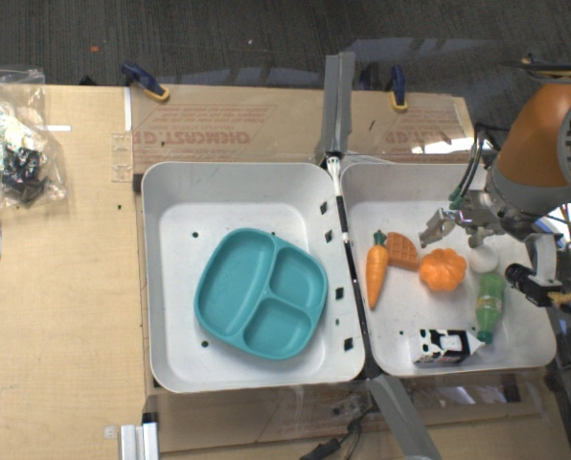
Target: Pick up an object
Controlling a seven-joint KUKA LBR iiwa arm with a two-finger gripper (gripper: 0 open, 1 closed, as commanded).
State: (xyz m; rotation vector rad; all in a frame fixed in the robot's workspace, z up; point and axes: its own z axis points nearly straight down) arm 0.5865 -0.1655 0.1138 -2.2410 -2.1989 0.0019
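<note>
The right bin (525,353) holds several toys: an orange carrot (376,268), a brown waffle (401,251), a round orange fruit (444,269), a green bottle (489,304), a black-and-white milk carton (444,346) and a small white item (483,255). My gripper (455,228) hangs over the bin's upper right part, just above the orange fruit. Its fingers are spread open with nothing between them. The grey arm with its orange band (544,142) comes in from the right.
The left bin (171,353) holds a teal divided plate (262,293). A clear bag of small parts (15,147) lies on the wooden bench at far left. Cardboard and clamps sit behind the bins.
</note>
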